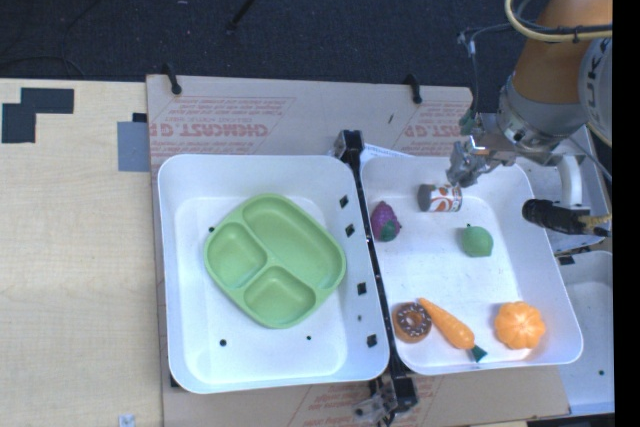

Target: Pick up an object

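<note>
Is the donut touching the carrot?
Touching. The camera view shows the donut pressed against the carrot's thick end, with no white bin floor between them.

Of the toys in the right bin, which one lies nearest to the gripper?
The small can, lying on its side near the bin's far wall, just below the gripper. The purple toy, green ball, donut, carrot and orange lie farther off.

Two bins side by side: left bin [190, 215] holds a divided plate [274, 260]. Right bin [545, 265] holds a small can [440, 198] at back, on its side it seems, gripper [462, 170] just above it. Eggplant-like toy [385, 220] left, round fruit [477, 241] right. Front row: donut [412, 322], carrot [448, 324], pumpkin [519, 325].
</note>
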`<control>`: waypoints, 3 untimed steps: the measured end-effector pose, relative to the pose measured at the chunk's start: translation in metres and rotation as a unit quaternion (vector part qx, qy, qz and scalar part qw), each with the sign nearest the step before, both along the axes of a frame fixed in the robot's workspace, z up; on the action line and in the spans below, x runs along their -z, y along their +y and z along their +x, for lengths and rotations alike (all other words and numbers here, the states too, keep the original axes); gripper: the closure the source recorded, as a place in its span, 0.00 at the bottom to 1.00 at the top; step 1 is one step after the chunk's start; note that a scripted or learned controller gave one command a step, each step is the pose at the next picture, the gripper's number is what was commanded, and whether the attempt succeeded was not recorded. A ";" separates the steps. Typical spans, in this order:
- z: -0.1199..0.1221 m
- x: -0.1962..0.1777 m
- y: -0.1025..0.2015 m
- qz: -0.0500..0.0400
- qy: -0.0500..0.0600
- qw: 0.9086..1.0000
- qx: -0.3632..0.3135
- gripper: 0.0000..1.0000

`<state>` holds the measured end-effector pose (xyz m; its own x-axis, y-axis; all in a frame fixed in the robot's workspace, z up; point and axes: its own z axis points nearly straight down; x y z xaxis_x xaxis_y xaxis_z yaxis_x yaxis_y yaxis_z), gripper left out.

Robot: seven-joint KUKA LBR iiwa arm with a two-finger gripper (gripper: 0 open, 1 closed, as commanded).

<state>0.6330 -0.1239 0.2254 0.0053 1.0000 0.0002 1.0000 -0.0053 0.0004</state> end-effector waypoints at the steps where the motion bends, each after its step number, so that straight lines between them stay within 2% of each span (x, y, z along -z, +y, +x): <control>1: -0.021 -0.003 0.055 0.001 0.003 1.000 -0.004 1.00; 3: -0.041 0.010 0.174 0.001 0.003 1.000 -0.005 1.00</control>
